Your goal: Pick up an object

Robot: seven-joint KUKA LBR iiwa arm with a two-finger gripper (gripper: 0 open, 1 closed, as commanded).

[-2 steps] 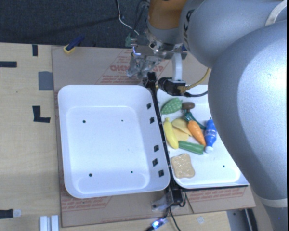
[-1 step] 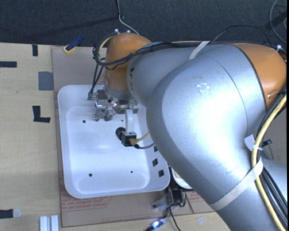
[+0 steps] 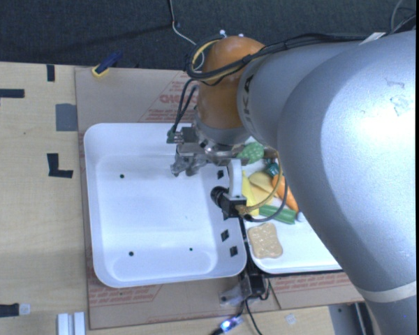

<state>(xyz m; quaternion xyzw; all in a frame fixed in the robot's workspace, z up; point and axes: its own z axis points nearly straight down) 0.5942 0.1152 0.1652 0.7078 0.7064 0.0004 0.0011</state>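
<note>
- The arm [image 3: 335, 152] – a broad, smooth grey cylinder with a soft sheen – fills the right side and reaches in over the bins, with a rounded orange band [image 3: 220, 82] above the wrist and black cables looping around it.
- The table [image 3: 28, 208] is pale wood-grain board with dark rectangular marks; a flat brown cardboard sheet [image 3: 126, 96] with red print lies under the bins.
- The left bin [image 3: 153, 215] is a shallow white tray with rounded corners, glossy, with a few small dark dots on its floor.
- The right bin [image 3: 300, 260] is the same white kind, mostly hidden by the arm; its near corner shows.
- The gripper [image 3: 186, 160] is a dark metal cluster hanging over the far right part of the left bin; whether the fingers are released or clenched cannot be told, and nothing is seen between them.
- The objects to pick lie in the right bin, just beside the dividing rim: a tan, rough-textured cracker-like piece [image 3: 265, 240], a yellow wedge [image 3: 260, 185], a long green pod shape [image 3: 278, 213], an orange carrot-like taper [image 3: 288, 194] and a leafy green piece [image 3: 253, 151].
</note>
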